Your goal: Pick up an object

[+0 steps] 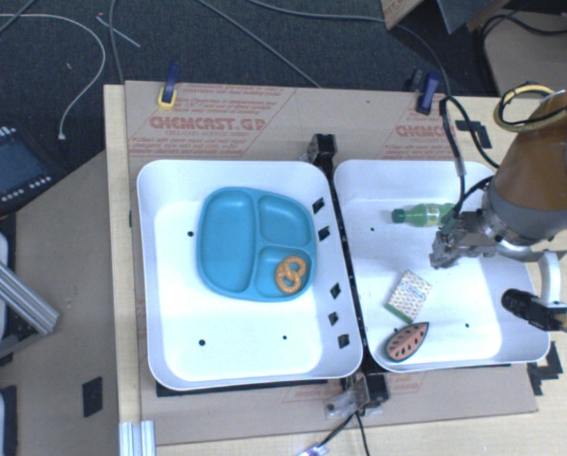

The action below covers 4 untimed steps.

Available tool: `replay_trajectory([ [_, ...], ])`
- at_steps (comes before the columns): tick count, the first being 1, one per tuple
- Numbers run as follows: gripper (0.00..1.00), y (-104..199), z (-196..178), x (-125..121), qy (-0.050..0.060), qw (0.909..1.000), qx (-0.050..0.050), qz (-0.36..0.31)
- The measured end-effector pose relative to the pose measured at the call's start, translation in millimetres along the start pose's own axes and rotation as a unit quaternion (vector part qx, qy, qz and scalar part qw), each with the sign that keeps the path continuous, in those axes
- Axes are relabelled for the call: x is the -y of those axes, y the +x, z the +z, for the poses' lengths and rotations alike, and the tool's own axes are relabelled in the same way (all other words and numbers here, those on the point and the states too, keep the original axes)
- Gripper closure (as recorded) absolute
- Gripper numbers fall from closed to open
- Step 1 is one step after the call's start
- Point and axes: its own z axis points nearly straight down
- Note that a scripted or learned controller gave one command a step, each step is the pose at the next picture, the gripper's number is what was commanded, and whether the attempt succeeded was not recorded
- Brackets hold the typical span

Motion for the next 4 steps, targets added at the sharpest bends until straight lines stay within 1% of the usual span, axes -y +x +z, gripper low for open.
replay_trajectory([
  [1,1.00,-1.7,-44.3,2.5,-0.001,1.0000,0.000,0.000],
  [2,1.00,-1.9,-78.3,1.0,-0.001,1.0000,0.000,0.000],
  [3,1.00,51.9,-88.4,0.1,0.001,1.0000,-0.001,-0.003],
  [4,1.00,101.3,-94.2,5.8,0.003,1.0000,-0.002,-0.003],
])
